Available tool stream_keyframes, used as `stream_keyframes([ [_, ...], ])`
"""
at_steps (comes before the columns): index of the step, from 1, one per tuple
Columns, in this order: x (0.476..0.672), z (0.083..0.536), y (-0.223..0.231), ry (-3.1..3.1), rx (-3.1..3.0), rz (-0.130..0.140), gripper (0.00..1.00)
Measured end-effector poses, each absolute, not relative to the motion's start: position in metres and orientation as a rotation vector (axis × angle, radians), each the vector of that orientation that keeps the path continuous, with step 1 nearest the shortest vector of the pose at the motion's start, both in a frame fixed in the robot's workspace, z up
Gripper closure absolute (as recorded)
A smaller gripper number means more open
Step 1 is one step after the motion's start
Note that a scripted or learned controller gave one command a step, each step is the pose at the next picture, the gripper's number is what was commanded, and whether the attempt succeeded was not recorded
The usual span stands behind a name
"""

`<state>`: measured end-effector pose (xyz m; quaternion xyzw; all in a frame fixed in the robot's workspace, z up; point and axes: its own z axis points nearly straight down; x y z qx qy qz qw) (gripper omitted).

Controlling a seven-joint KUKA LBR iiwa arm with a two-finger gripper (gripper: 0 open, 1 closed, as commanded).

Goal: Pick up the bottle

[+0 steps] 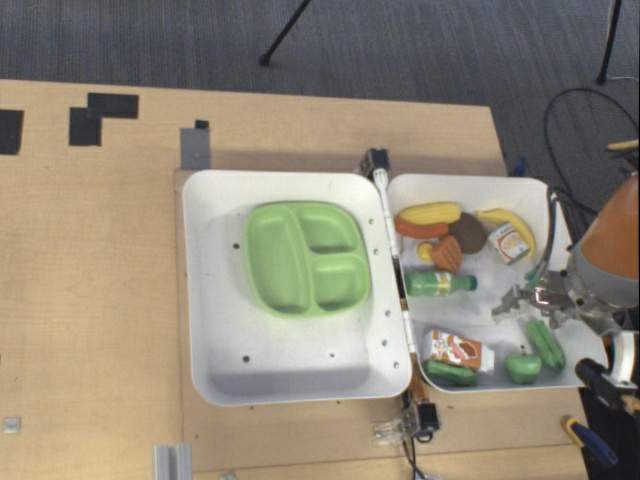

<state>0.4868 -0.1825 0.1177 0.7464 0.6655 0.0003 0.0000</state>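
bench (90, 298): tan wood | floor (200, 18): grey carpet | bottle (438, 284): lying in right bin (530, 190) | gripper (522, 300): grip state unclear

Single fixed cam above bench (90, 298), looking down at a slant. Both white bins (215, 368) in frame, mid-distance; grey carpet (200, 18) along top edge. Arm (610, 258) enters from frame right.

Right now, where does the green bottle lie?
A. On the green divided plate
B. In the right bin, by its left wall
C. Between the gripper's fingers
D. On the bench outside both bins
B: the green bottle lies on its side in the right bin, close to its left wall, apart from the gripper.
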Motion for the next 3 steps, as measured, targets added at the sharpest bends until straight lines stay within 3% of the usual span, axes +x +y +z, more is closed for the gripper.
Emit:
stream_keyframes([
  [1,0.489,0.087,-0.184,2.398,2.018,0.004,0.00],
  [2,0.489,0.087,-0.160,1.815,2.556,0.006,0.00],
  [3,0.490,0.087,-0.156,2.165,2.262,0.006,0.00],
])
